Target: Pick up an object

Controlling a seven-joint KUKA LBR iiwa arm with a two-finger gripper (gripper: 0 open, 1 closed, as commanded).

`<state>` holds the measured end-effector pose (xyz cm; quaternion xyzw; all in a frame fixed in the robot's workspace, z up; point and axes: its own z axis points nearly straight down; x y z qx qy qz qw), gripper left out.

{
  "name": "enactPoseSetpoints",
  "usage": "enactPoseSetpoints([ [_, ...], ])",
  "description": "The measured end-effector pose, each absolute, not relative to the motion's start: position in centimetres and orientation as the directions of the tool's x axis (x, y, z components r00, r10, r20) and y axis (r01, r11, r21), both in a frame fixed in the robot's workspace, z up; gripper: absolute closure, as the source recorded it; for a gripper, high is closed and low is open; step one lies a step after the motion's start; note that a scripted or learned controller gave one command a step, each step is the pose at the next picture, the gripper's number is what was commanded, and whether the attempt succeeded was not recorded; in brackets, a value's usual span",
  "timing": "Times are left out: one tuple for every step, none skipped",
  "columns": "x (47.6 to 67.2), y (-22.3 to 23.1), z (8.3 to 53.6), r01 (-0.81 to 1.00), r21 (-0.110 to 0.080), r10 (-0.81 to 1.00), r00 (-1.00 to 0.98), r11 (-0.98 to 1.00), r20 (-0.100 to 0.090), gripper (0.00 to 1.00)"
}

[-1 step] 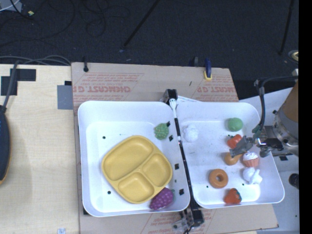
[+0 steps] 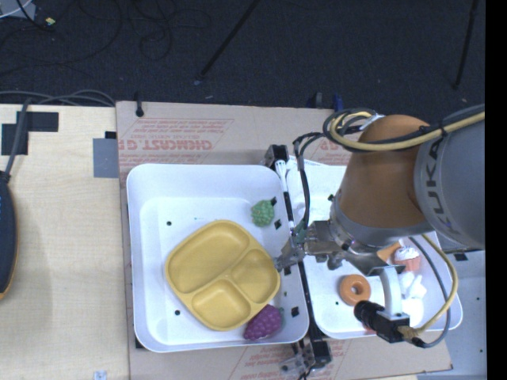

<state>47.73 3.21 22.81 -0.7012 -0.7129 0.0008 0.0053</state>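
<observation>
A yellow divided plate lies tilted in the left bin. A small green knobbly piece sits by that bin's right wall, and a purple grape bunch rests at the plate's lower right corner. In the right bin lies an orange ring like a doughnut, with a white and orange toy beside it. My gripper hangs low over the wall between the two bins, right at the plate's right edge. The arm's wrist hides much of the right bin.
Both bins stand on a cardboard sheet on the pale bench. White objects lie near the right bin's right side. A bare strip of the left bin's floor stretches behind the plate.
</observation>
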Motion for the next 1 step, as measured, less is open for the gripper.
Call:
enactPoseSetpoints([
  [47.72,0.65,39.36,1.000,0.016,1.000,0.000,0.000,0.001,0.00],
])
